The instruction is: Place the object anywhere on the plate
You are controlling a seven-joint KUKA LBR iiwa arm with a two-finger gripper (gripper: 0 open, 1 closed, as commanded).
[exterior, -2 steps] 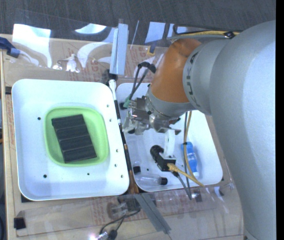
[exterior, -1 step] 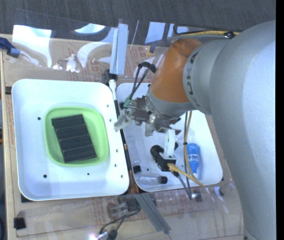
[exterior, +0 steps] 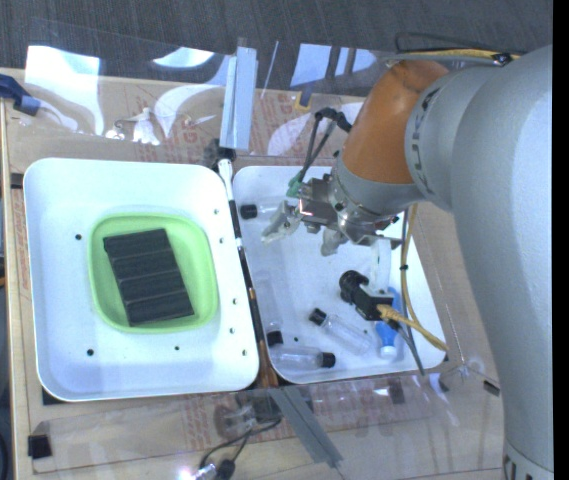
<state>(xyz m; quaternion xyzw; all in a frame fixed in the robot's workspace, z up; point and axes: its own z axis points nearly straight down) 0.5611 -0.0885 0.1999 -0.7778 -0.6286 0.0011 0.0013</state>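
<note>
Here the fingers (exterior: 280,222) hang spread, empty, over the right bin (exterior: 289,298).

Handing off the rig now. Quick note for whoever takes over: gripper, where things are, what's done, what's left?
Gripper: over the upper part of the right bin; open or shut can't be read from this view.
Things: the dark ridged block lies flat on the green plate in the left bin. Capped clear tubes and a blue item lie in the right bin.
Done: the block looks placed on the plate.
Left: probably just pulling the arm clear; confirm the block was the intended object.
</note>
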